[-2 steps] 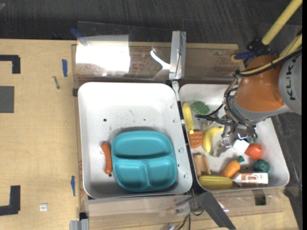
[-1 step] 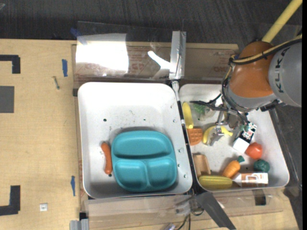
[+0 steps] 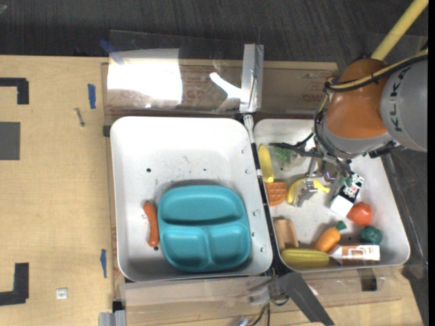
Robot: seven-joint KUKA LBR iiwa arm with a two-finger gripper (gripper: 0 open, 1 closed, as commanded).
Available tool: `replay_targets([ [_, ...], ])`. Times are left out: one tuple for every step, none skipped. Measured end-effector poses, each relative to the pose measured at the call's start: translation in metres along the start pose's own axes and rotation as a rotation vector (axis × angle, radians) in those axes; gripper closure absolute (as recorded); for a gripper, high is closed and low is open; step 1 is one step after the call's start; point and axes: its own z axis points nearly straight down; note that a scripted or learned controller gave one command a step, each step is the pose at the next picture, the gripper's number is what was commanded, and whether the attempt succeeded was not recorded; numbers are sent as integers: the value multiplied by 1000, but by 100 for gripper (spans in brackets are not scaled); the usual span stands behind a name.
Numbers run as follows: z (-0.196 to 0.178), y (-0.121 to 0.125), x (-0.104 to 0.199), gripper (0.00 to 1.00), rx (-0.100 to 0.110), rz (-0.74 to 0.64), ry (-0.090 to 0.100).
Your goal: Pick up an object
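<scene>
The grey arm with its orange band reaches in from the right over the right bin. Its gripper hangs low in the middle of that bin, right beside a small yellow piece and an orange waffle-like piece. Around it lie a yellow corn cob, green leaves, a white box with dark marks, a red tomato, a carrot, a wooden block and a yellow banana. Whether anything sits in the gripper is hidden.
The left bin holds a teal divided plate and an orange sausage at its left. A dark green item and a white-orange carton lie in the right bin's near right corner. Clear plastic sheeting stands behind the bins.
</scene>
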Motion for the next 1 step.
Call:
replay_targets([
  [0, -2, 17, 0, -2, 141, -17],
])
